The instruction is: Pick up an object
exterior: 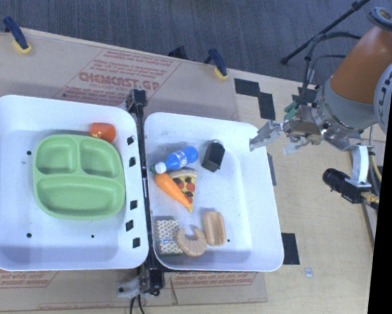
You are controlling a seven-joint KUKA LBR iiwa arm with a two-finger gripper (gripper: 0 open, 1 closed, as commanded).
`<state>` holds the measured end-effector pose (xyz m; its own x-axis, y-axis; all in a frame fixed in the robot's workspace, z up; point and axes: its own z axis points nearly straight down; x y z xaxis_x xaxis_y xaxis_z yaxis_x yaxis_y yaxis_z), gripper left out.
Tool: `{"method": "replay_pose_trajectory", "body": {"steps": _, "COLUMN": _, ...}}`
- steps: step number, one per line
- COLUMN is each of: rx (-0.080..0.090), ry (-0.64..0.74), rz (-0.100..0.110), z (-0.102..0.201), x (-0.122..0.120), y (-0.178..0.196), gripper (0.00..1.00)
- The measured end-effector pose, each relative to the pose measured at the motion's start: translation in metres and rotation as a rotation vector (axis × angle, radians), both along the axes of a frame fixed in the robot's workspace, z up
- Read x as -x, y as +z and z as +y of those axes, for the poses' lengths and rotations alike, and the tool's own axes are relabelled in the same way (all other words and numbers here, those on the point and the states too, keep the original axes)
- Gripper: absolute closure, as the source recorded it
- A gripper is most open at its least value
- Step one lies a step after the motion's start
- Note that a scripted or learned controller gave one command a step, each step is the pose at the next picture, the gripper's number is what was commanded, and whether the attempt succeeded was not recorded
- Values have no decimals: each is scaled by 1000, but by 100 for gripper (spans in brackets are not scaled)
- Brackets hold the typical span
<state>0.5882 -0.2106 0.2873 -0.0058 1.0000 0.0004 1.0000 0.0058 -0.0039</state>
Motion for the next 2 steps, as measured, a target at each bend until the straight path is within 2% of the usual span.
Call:
{"method": "replay_pose_trajectory", "body": {"steps": 1, "rx": -1, "ry": -208, "rz": 3, "z": 45, "x": 2, "y": -128, "gripper": 0}}
{"method": "replay_pose_trajectory", "body": {"steps": 2, "rx": 3, "ry": -262, "rz": -19, "z": 72, "x": -53, "y": -175, "gripper": 0}}
